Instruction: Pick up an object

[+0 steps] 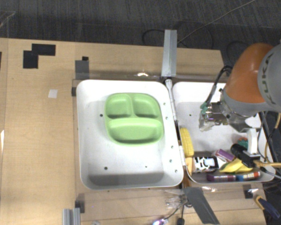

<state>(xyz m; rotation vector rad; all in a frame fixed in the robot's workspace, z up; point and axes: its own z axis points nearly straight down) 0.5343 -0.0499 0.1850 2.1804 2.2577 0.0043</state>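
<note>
My gripper (207,121) hangs over the upper middle of the right bin (192,95), above bare white floor. Nothing shows under it or in it. The loose objects lie along the bin's near edge, below the gripper: a yellow corn cob (187,142) against the left wall, a black-and-white box (206,162), a small purple item (223,153), a yellow wedge-shaped piece (234,166) and a dark red marker (230,176). The arm covers the bin's right side.
The left bin (91,139) holds a green divided plate (132,117) in its upper middle. A metal post (169,53) stands behind the wall between the two bins. Wooden bench surface lies to the left.
</note>
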